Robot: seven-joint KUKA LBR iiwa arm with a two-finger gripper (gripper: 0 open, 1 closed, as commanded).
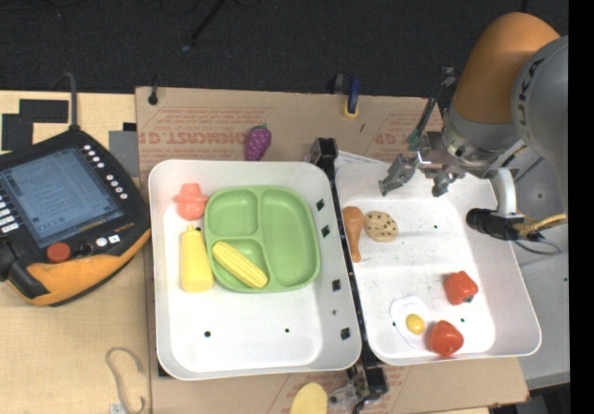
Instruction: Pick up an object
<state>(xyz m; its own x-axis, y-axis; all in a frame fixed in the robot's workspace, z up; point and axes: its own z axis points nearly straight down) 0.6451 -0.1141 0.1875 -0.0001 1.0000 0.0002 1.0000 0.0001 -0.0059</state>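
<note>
- Camera view, and I've got the arm coming in from the right, orange band up high, wrist hanging over the far edge of the right bin.
- The gripper sits above that bin's back left corner, fingers spread apart, nothing between them.
- Right below and a little nearer to me, a cookie lies on the bin floor, just beside an orange drumstick-shaped piece that hugs the bin's left wall.
- Further forward in the same bin I see a red tomato-like piece, a second red one near the front, and a fried egg touching that second red one.
- Over to the left bin: a green divided plate lies in it, with a corn cob lying in its front compartment.
- A yellow bottle lies just left of the plate, and a pink piece sits behind it near the back left corner.
- Outside the bins, a purple grape bunch rests on the cardboard behind the left bin, a yellow item sits at the front edge, and the teach pendant lies far left.
</note>
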